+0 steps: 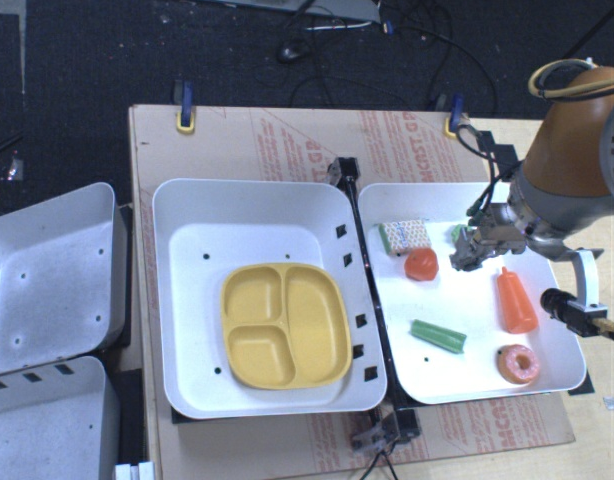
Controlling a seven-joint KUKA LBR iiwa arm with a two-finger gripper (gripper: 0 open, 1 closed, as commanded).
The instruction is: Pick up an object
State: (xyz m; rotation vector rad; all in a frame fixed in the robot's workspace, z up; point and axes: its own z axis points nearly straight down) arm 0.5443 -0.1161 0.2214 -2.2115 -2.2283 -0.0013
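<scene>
The right bin [457, 378] holds several small items: a patterned block [405, 235] at its back left, a red tomato-like ball [421, 265] just in front of it, a green stick [438, 336], an orange bottle [515, 302] and a frosted doughnut [517, 364]. My gripper [470, 255] hangs low over the bin's back middle, to the right of the red ball and left of the orange bottle. A small green thing [459, 234] shows just behind it. Nothing is seen between the fingers.
The left bin [187, 258] carries a yellow divided tray [286, 324]. A black divider [364, 288] runs between the two bins. Spare white bins [47, 278] lie off the bench's left side. Cables trail along the arm at right.
</scene>
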